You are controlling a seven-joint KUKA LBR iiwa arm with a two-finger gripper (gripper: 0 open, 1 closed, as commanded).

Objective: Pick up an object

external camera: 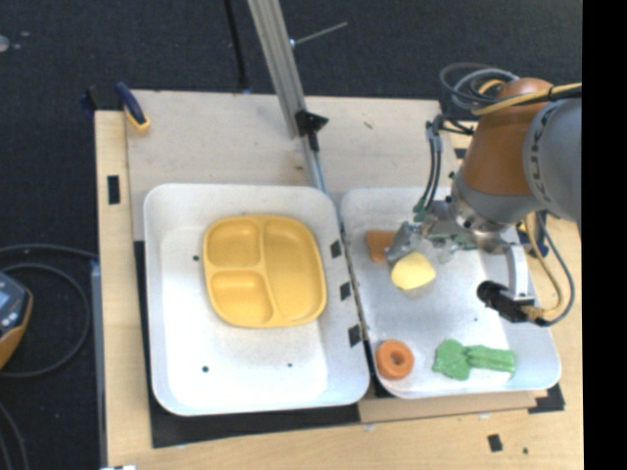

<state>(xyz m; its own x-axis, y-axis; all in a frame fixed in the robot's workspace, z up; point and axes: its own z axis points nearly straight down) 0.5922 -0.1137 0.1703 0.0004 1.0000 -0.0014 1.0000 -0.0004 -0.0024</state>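
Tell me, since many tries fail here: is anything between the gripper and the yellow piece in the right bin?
Nothing visible stands between them. The gripper sits right at the yellow piece, at its upper left edge. The small orange piece lies just to the left, the orange ring and green toy lie toward the bin's near edge, well aside.

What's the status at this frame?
Hand low over right bin, touching yellow lump. Grip unclear. Orange piece right beside it. Orange ring, green toy apart.
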